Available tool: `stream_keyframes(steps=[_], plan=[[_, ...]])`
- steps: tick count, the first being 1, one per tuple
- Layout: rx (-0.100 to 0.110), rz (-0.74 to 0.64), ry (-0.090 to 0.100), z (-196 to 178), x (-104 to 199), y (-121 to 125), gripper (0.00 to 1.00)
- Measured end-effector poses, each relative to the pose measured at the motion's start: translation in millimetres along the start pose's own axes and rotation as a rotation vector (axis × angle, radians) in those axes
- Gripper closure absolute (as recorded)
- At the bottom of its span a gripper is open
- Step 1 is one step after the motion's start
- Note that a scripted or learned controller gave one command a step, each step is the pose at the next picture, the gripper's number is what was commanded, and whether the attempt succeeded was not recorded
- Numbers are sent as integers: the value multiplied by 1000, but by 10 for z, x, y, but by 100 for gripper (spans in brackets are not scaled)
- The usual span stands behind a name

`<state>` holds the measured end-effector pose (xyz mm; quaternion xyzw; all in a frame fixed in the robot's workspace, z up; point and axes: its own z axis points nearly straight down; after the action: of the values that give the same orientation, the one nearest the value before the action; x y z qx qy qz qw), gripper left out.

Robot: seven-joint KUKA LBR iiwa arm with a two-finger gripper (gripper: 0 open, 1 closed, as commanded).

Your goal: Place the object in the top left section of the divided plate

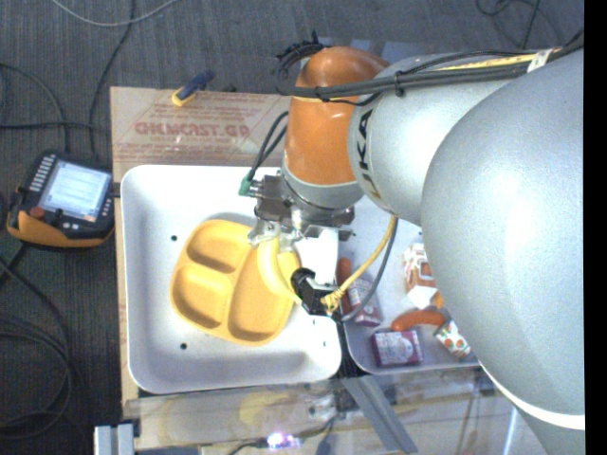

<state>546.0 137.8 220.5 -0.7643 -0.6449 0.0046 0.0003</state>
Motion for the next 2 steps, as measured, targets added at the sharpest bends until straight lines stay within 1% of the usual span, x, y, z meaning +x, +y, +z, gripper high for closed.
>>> stream_keyframes(steps=[1, 2], plan=[[8, -1, -3, -54, 1, -10, 100], [3, 215, 2, -125, -216, -542, 100]])
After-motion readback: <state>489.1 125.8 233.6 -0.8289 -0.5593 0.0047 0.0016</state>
